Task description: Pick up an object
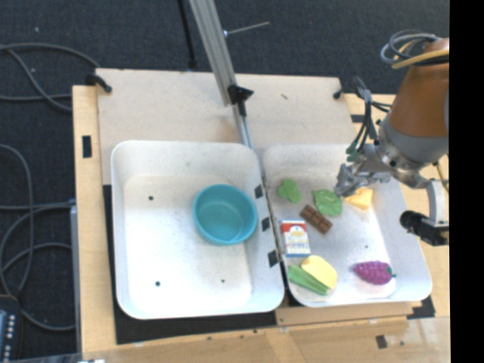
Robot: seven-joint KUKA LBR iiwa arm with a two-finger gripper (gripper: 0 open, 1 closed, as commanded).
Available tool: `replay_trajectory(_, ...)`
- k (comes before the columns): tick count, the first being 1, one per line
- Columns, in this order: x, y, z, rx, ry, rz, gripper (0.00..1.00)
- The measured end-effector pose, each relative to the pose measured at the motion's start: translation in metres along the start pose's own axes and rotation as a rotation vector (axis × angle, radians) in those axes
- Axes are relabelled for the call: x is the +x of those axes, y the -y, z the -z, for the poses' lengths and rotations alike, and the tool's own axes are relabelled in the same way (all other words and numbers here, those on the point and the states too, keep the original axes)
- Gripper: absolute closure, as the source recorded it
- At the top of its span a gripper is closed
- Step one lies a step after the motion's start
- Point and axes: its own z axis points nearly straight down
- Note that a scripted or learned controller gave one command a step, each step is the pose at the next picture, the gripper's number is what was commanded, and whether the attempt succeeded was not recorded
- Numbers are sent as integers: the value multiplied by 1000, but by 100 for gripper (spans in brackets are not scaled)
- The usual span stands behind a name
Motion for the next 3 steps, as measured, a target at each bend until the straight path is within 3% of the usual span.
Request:
replay_trajectory(1,57,9,-11,2,2,-1,100)
replay_trajectory(3,165,21,5,0,0,1,100)
